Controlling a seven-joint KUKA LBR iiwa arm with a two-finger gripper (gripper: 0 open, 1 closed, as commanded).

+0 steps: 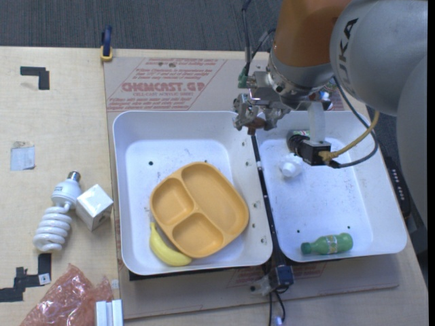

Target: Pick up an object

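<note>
My gripper (pixel 253 116) hangs over the far end of the wall between the two white bins. An orange three-part plate (pixel 198 209) lies tilted in the left bin (pixel 129 148), with a yellow banana (pixel 165 248) poking out from under its near-left edge. In the right bin (pixel 380 209) a small white crumpled object (pixel 291 167) lies near the far left, just right of and nearer than the gripper. A green bottle (pixel 327 244) lies on its side by the near wall.
Left of the bins, on the bench, lie a spiral light bulb (pixel 56 214), a white cube (pixel 94 206) and a red mesh bag (pixel 68 299). A cardboard sheet (pixel 170 83) lies behind the bins. The big grey and orange arm (pixel 353 39) overhangs the right bin's far side.
</note>
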